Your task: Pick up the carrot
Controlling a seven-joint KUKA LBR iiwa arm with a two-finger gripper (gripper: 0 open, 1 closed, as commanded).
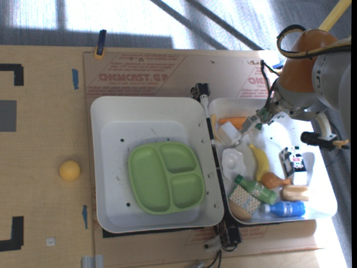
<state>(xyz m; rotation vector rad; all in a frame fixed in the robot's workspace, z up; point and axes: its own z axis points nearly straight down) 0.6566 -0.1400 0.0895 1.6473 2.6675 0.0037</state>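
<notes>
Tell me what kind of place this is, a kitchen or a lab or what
Most likely a robot test bench in a lab, not a kitchen: a grey arm reaches over two white bins, one full of toy food, on a taped cardboard surface.

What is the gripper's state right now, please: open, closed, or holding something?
Gripper: cannot be told; it hangs over the right bin, beside the carrot.

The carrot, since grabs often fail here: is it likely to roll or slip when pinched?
The carrot looks like smooth, stiff toy plastic, so probably light but slippery. Its rounded, tapered shape may roll or squirt out. It lies beside a white block near the right bin's far wall, leaving the claw little room.
</notes>
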